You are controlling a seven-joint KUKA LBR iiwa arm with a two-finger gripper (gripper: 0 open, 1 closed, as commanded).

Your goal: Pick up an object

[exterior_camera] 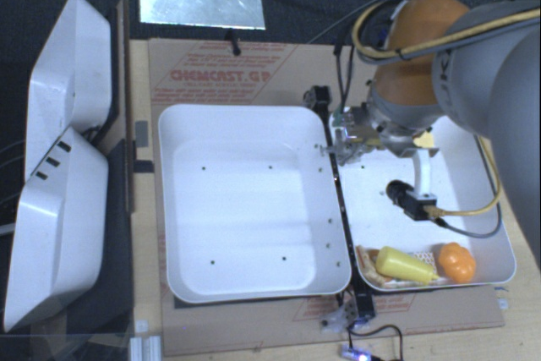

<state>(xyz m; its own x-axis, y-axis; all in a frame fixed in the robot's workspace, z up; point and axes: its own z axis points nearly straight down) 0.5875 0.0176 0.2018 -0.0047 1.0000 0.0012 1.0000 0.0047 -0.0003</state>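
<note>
Well below the tool, yellow object.

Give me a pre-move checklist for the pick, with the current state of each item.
1. Targets present: ok. A yellow object and an orange object lie at the near edge of the right bin.
2. Targets separable: not ok. They lie close together, and a flat tan piece sits under the yellow one.
3. Gripper over a target: not ok. It sits near the divider at the far side of the bin, away from both objects.
4. Gripper already holding something: cannot tell.
5. Cable clear of the path: not ok. It loops across the bin above the objects.
6. Left bin ready as drop zone: ok.
</note>
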